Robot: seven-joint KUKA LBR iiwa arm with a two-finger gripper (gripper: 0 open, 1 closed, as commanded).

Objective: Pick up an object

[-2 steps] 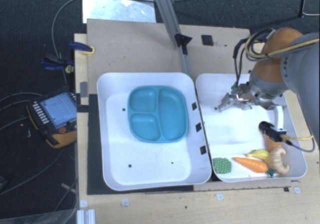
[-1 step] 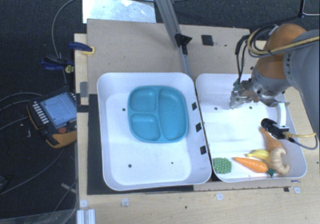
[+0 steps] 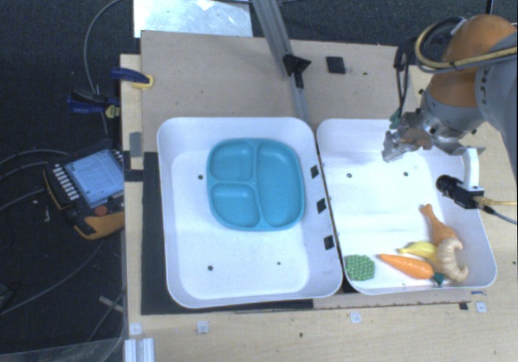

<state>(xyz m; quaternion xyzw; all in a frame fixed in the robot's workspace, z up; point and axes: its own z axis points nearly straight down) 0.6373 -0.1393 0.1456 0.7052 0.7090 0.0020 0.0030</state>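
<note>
The arm reaches in from the right and its gripper (image 3: 398, 144) hangs over the far part of the right bin (image 3: 356, 190), well apart from anything worth picking. Whether the jaws are released or clenched cannot be told from up here; the tool is small and blurred against the white floor, and nothing is seen between them. The candidates all sit down in the near right corner of that bin: a green broccoli-like piece (image 3: 360, 266) by the near wall, an orange carrot (image 3: 407, 266) just beside it, a small yellow piece (image 3: 420, 249), a tan knobbly piece (image 3: 452, 258) against the right wall, and a brown drumstick-shaped item (image 3: 437, 224) just above them. Over in the left bin (image 3: 182, 263), a blue divided plate (image 3: 256, 184) lies flat, alone. The trouble ahead is that crowding: the carrot, yellow piece and tan piece appear to touch, so a descent there could catch two at once or nudge them all apart. They also hug the walls, where a finger may strike the rim and the grasp close on nothing.
</note>
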